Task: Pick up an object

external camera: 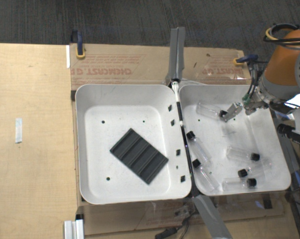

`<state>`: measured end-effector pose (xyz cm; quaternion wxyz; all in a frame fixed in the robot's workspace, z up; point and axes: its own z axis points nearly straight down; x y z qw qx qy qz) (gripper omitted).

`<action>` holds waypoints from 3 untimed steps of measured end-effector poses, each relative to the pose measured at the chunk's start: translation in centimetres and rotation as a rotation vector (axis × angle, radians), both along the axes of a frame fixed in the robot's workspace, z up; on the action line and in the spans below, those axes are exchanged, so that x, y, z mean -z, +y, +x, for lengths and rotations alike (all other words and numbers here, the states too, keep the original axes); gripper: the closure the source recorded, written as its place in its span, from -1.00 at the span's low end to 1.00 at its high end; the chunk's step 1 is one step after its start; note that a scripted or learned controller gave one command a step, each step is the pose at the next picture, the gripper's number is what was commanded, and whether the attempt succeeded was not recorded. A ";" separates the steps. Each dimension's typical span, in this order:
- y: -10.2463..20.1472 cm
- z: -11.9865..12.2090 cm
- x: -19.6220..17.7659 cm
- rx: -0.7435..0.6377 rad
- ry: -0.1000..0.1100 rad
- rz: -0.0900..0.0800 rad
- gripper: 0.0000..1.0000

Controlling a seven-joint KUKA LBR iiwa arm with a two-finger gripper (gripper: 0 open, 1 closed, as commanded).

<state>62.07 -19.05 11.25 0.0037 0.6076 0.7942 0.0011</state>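
The right bin has a bunch of small clear vials with black caps scattered around. One vial lies near the back, just left of the gripper. Another vial sits along the left wall with its cap pointing to the back, and there's one more vial just below it. Over on the right side a vial lies flat with its cap to the right, and two more, a vial and a vial, rest near the front edge.

The gripper is down low over the back part of that bin, right beside the rear vial, maybe touching it, hard to say. Whether it's open or closed I can't tell from this angle, and I don't see anything clearly held in it. The arm comes in from the right, orange band and all.

The left bin holds a dark ribbed tray lying flat and turned diagonally, roughly mid-bin. Both bins sit side by side on a cardboard sheet on the surface, with a grey bar running back from between them.
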 end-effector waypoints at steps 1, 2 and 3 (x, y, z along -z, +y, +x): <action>5.7 -0.7 2.1 -0.016 0.008 0.002 -1.00; 5.6 -0.7 1.2 -0.013 0.007 0.002 1.00; 5.6 -0.7 1.2 -0.013 0.007 0.002 -1.00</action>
